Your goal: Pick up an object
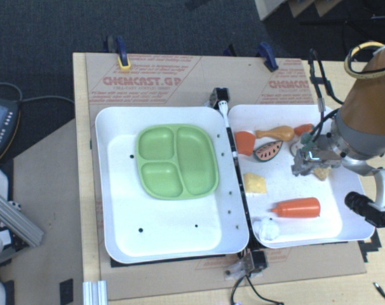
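**Gripper low over the right bin's toy food**

The gripper point(305, 161) sits low in the right bin point(345, 230), near a watermelon slice point(268, 150), a drumstick point(275, 133) and an orange cup point(244, 142). Nearer the front lie a yellow cheese piece point(255, 183) and a carrot point(297, 208). The left bin point(116, 189) bears one thing — a green divided plate point(177, 161).

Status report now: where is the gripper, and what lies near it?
Gripper low in right bin, far side. Nothing seen held. Watermelon slice and chicken leg beside it. Carrot nearer, apart.
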